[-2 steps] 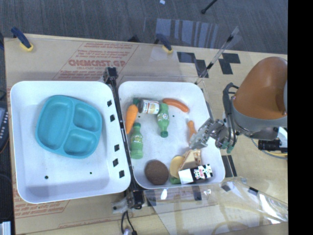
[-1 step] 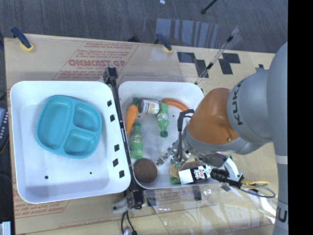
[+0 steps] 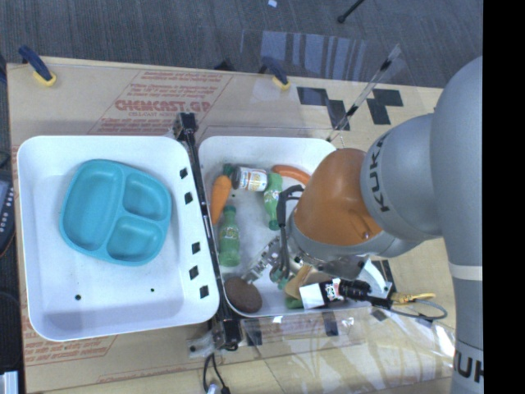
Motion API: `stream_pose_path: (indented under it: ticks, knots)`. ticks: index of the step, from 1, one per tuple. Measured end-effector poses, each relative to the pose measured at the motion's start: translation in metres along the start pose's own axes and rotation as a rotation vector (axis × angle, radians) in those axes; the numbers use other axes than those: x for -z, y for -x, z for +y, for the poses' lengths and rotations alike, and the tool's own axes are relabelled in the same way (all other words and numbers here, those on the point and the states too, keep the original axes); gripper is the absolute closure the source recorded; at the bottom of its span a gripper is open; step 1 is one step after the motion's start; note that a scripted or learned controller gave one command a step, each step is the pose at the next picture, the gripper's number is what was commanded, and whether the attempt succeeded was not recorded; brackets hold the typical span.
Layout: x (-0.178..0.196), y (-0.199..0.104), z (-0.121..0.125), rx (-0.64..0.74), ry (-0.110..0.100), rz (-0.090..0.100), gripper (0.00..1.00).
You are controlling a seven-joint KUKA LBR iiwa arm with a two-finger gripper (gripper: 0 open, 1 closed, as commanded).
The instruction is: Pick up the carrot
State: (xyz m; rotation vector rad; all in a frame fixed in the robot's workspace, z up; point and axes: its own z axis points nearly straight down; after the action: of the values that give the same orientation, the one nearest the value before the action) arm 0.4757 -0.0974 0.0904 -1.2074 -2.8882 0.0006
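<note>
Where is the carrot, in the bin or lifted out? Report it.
In the bin. The carrot lies flat on the floor of the right bin, beside the green bottle; the claw is not on it.

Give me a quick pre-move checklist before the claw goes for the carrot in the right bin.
1. Carrot visible and uncovered, near the right bin's left wall: ok.
2. Claw lined up over the carrot: not ok; it sits lower in the bin, near the brown round item.
3. Claw free of any object: cannot tell.
4. Room around the carrot: not ok; the small bottle lies by its top end and the green bottle just below it.
5. Left bin contents out of the way: ok; the blue divided plate lies apart.
</note>
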Motion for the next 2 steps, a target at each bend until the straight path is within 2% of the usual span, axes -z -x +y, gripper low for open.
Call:
stream_pose_path:
  ticks: [1,2]
  knots:
    - [0.104,-0.006,0.008,0.208,0.004,-0.014,1.0]
    - [0.094,0.047,-0.047,0.107,-0.001,-0.012,1.0]
